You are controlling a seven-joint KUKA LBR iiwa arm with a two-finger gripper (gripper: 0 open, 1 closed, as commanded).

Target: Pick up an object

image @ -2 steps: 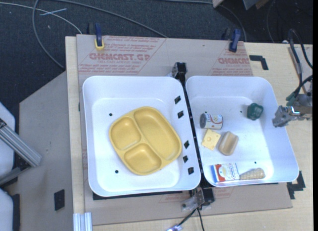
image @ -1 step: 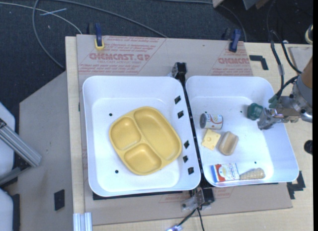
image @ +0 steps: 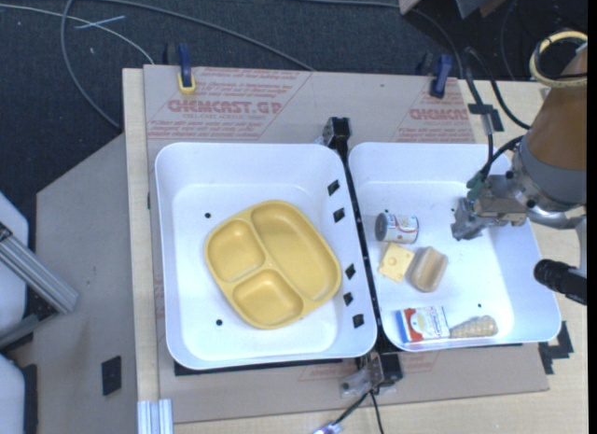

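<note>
Gripper: finger state cannot be told; held above right bin. Small can, near divider edge, is judged best approached squarely.

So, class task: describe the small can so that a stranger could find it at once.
Start at the right-hand white bin, the one without the yellow tray. Near its left wall, above the cheese wedge, lies the small can on its side. Alone among its neighbours it is a cylinder, with a grey metal end.
</note>
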